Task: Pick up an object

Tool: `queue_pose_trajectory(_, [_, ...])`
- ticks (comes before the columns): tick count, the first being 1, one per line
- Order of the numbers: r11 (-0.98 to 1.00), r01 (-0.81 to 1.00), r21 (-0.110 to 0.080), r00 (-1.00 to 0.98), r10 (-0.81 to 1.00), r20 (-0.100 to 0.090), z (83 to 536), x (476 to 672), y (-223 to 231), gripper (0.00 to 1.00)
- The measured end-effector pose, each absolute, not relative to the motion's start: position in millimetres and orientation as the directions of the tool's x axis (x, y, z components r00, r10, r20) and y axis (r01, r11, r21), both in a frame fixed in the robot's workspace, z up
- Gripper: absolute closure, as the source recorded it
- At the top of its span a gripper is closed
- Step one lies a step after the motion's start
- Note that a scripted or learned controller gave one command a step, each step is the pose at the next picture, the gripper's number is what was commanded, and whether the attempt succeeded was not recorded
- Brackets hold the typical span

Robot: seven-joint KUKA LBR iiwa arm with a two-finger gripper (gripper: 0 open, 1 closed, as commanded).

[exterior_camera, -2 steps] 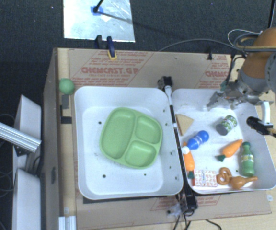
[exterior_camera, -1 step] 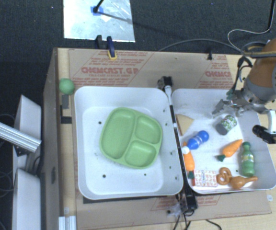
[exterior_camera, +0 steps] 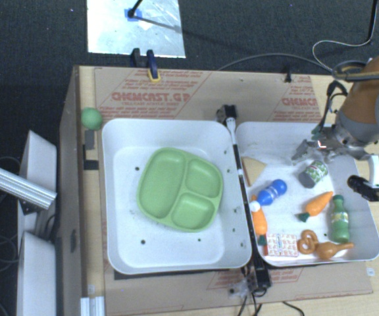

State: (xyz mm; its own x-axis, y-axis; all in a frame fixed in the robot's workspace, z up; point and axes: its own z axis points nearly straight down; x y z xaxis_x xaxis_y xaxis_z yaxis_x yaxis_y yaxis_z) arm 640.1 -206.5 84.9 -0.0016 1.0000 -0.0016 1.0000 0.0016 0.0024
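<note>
My gripper [exterior_camera: 316, 150] hangs over the back of the right bin [exterior_camera: 367, 245], its fingers spread open with nothing between them. Just in front of it lies a small green-and-white can [exterior_camera: 314, 172], apart from the fingers. Further forward in the same bin are a blue bottle [exterior_camera: 272, 191], an orange carrot [exterior_camera: 318, 203], a green bottle [exterior_camera: 339, 220], a pretzel [exterior_camera: 306, 241], a tan drumstick [exterior_camera: 335, 248], a small printed box [exterior_camera: 281, 243] and an orange piece [exterior_camera: 260, 222] at the left wall.
The left bin [exterior_camera: 120, 176] holds a green divided plate [exterior_camera: 179, 188]. A green ball [exterior_camera: 91, 118] sits on the bench beyond its far left corner. The arm [exterior_camera: 367, 104] comes in from the upper right, with a black cable beside the right bin's edge.
</note>
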Motion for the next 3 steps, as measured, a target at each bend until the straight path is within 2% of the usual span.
queue_pose_trajectory(1, [0.005, 1.0, 0.004, -0.005, 1.0, -0.001, 85.6, 669.7, -196.9, 0.0])
queue_pose_trajectory(2, [0.002, 1.0, 0.002, -0.002, 1.0, -0.001, 84.8, 627.5, -207.0, 0.0])
queue_pose_trajectory(3, [0.002, 1.0, -0.003, -0.002, 1.0, 0.002, 85.3, 668.6, -205.8, 0.0])
